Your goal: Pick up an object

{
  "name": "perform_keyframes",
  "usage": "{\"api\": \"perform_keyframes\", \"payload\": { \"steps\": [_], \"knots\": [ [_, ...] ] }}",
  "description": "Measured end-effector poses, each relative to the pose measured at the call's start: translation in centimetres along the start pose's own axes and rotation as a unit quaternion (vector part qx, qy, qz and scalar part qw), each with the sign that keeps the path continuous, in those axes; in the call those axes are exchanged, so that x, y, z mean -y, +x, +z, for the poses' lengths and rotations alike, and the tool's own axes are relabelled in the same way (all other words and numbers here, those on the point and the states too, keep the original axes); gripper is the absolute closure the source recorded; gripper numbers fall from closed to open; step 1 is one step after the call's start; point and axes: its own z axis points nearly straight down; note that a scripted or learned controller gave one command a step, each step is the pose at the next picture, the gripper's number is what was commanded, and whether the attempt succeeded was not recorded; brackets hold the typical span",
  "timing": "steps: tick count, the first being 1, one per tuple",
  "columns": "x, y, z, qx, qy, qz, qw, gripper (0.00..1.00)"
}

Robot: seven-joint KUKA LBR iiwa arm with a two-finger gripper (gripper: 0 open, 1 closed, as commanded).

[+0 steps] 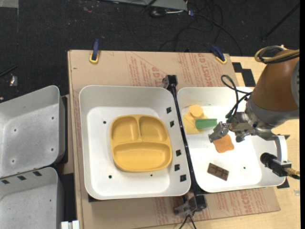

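Observation:
The right bin (252, 176) holds several small items: a yellow block with a round orange-yellow piece (194, 112) on it, a green block (206, 123), an orange piece (224, 144) and a brown chocolate-like bar (218, 171). My gripper (228, 131) hangs over the middle of this bin, directly above the orange piece and just right of the green block. Its fingers (218, 131) spread apart with nothing between them. The arm covers the bin's right part.
The left bin (95, 175) carries a yellow divided plate (141, 143). A black divider with clips runs between the two bins. Blue clamps hold the cardboard base at the back. Grey metal trays lie to the far left.

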Motion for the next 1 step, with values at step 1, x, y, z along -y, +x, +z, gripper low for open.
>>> {"api": "perform_keyframes", "payload": {
  "steps": [1],
  "knots": [
    [-0.29, 0.02, -0.62, 0.001, -0.006, -0.001, 1.0, 0.0]
  ]
}}
